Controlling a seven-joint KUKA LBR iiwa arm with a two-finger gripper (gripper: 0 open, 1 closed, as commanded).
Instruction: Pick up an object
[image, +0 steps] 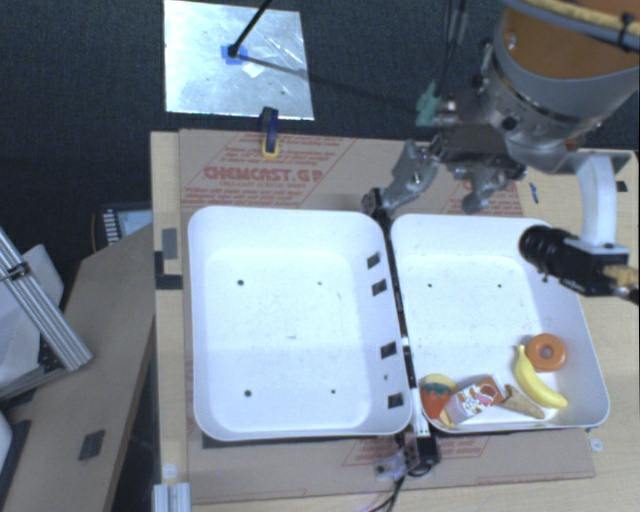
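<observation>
Hanging above the far edge of the worktop (300, 165), the hand (445, 185) sits over the rim where the two white bins meet; two metal fingers (410, 180) point down with a wide gap and nothing between them. The left bin (215, 300) lies beside the right bin (450, 300), their inner walls touching along a row of dark clips. All the objects crowd the right bin's near corner: a yellow banana (537, 380) leaning by the near right wall, an orange ring (546, 351) just beside its upper end, a red and white packet (476, 398), and an orange and yellow toy (436, 392) next to the dividing wall. These lie well apart from the hand. A black cylinder (555, 252) juts over the right bin's far right corner.
</observation>
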